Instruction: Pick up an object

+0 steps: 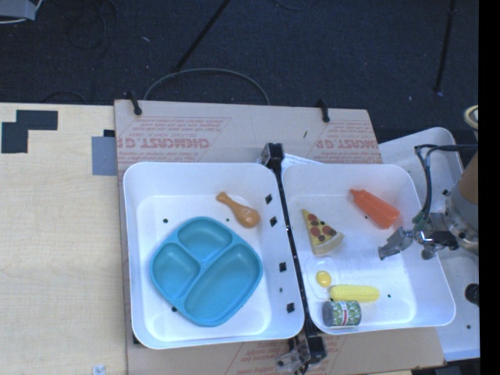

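Note:
The right bin (406, 180) holds an orange toy bottle (375, 207) at its back, a pizza slice (321, 232) near its left wall, a small yellow piece (323, 278), a yellow corn-like toy (354, 292) and a small green can (342, 313) at the front. My gripper (397, 244) hangs over the right side of this bin, just right of the pizza slice and below the orange bottle. Nothing shows between its fingers.
In the left bin (133, 209) lie a blue divided plate (206, 269) and a toy drumstick (238, 208). A black divider (283, 244) runs between the bins. Cardboard (234, 135) lies under both, with cables and the arm's body at the right.

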Robot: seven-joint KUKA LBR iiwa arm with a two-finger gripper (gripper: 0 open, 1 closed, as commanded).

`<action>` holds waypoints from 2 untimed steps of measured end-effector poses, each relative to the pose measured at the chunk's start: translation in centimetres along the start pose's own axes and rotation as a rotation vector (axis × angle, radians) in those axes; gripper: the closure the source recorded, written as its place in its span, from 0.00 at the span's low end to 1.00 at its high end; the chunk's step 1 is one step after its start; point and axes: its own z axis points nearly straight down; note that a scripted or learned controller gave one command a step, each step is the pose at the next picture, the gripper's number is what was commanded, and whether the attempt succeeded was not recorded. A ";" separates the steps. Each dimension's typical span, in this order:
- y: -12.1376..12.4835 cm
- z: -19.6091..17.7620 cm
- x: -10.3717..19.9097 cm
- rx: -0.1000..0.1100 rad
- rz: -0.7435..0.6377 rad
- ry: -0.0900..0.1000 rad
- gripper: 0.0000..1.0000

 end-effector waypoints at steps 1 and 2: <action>0.2 -0.5 0.0 -0.010 -0.003 -0.002 0.00; 1.3 5.1 0.0 -0.006 -0.003 -0.001 0.00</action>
